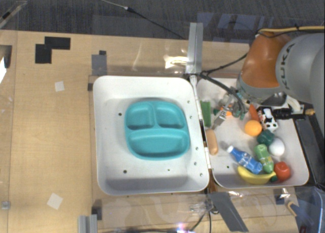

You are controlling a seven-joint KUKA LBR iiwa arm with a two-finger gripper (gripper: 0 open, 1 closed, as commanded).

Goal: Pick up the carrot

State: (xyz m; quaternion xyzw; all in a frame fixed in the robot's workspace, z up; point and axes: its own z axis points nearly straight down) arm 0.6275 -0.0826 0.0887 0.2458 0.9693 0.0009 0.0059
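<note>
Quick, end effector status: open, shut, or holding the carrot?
End effector: cannot be told; it hangs low over the right bin, next to the carrot.

The grey arm (299, 69) is seen coming in from the right, bent down and leftward. The orange band (259, 64) is seen above the wrist. The gripper (223, 112) is pointed down and left.

Wooden bench (45, 140) — two white bins (109, 176) side by side.
</note>
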